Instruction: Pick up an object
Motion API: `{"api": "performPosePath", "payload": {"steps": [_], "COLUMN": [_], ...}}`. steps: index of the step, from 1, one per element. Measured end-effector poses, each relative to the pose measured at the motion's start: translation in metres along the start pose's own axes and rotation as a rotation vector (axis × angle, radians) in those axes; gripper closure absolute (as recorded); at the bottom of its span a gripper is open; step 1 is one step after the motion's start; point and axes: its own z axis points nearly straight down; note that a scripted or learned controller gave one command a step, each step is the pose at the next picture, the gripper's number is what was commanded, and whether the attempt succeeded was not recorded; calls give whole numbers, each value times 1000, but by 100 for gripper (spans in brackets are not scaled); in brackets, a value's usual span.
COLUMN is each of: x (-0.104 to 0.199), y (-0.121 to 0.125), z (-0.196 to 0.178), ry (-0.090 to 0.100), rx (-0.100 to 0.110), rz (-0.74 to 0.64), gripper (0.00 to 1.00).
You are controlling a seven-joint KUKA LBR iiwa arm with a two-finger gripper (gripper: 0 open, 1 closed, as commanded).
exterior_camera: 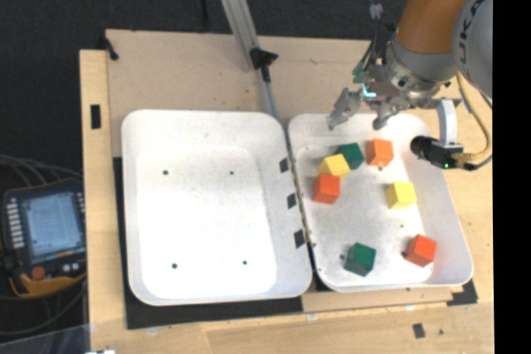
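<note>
Where the right-hand shallow white plastic bin (452,215) sits nearest the camera, a matte green cube (360,259) and orange-red cube (421,249) lie at its front. Farther in: yellow cube (401,195), then a touching cluster of orange-red cube (326,188), yellow cube (334,165), green cube (351,154), with an orange cube (380,152) just beside. Over the bin's far rim, the two-finger metal gripper (361,113) hovers, fingers spread, grasping nothing.
</note>
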Motion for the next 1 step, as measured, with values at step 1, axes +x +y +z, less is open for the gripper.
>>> {"api": "performPosePath", "payload": {"steps": [1], "x": [0], "y": [1], "z": [-3], "ry": [0], "rx": [-5], "rz": [0], "gripper": [0]}}
